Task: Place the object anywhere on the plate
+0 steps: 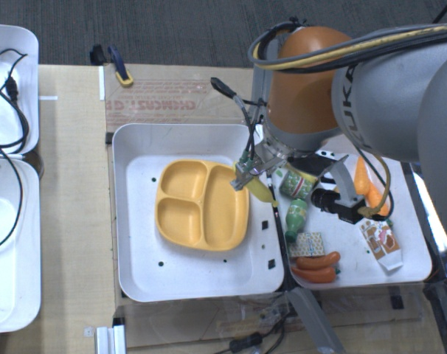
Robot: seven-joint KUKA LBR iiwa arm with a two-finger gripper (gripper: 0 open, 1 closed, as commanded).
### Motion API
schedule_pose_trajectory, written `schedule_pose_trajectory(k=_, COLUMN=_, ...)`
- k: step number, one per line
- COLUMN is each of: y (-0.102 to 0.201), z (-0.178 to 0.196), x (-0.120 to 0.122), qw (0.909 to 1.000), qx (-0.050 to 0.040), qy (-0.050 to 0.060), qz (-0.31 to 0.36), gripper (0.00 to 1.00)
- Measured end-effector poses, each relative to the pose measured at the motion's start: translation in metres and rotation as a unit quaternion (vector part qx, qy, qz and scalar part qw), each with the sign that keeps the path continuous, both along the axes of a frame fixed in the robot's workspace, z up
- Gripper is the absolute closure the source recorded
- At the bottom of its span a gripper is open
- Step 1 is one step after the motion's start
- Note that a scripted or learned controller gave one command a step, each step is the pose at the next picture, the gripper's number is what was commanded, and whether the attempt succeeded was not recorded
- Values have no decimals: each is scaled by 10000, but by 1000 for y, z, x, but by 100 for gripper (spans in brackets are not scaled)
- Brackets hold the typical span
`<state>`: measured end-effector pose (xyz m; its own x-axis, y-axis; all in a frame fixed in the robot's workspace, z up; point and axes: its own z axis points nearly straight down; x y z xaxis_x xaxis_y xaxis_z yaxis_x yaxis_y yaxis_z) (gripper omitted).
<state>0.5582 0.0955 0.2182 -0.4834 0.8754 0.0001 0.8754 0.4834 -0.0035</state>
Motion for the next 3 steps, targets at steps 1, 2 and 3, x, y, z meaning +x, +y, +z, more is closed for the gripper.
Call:
schedule_pose_trajectory(k=1, y=29, z=106, x=0, qw=10000, qx=-3, qy=-10, qz=43, gripper=100)
schedule_pose_trajectory(k=2, y=-52, z=93, x=-51, qw=9980, qx=0, qy=-8, qz=627, gripper=100)
schedule_pose_trajectory(k=3, y=-3, z=60, x=1, qw=9976, qx=0, qy=-8, qz=690, gripper=100)
